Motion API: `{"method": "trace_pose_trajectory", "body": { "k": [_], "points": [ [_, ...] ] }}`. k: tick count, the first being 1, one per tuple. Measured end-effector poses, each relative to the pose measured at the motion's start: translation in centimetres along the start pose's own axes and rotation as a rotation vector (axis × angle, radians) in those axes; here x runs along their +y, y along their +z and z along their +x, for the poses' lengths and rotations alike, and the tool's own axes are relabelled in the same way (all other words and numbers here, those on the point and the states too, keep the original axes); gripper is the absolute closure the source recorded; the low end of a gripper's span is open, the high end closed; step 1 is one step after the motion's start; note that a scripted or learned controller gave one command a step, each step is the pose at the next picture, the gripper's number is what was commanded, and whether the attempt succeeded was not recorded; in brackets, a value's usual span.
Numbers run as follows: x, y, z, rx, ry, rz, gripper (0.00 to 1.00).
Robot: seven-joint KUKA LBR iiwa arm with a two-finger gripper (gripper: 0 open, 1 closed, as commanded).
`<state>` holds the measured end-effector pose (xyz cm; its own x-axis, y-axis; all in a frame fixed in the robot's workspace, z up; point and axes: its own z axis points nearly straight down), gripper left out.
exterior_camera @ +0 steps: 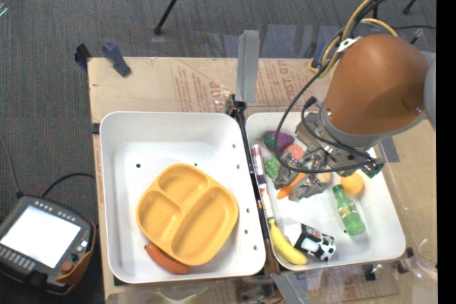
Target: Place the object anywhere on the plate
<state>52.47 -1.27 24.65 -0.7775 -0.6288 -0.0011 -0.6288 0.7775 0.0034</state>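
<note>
Camera view shows, nearest, the yellow plate [189, 213] in the left bin [117, 153], well apart from the toys packed in the right bin [388, 224]. Further back, the gripper [308, 181] hangs low over an orange carrot toy [287, 190], likely the thing to move. The toy pokes out just beside the gripper, on the plate's side. Open or shut? Nobody can tell. The carrot could slip away or a neighbour get grabbed instead, because the toys lie so close together.
</note>
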Motion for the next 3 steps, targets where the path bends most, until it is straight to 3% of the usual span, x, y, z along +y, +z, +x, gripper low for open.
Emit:
{"method": "trace_pose_trajectory", "body": {
  "k": [1, 2, 3],
  "points": [
    [4.9, -0.8, -4.8, -0.001, -0.298, 0.0, 1.0],
    [10.4, 0.0, -6.4, 0.001, -0.5, -0.001, 1.0],
    [12.9, -4.5, -9.5, -0.001, -0.348, 0.001, 1.0]
  ]
}}
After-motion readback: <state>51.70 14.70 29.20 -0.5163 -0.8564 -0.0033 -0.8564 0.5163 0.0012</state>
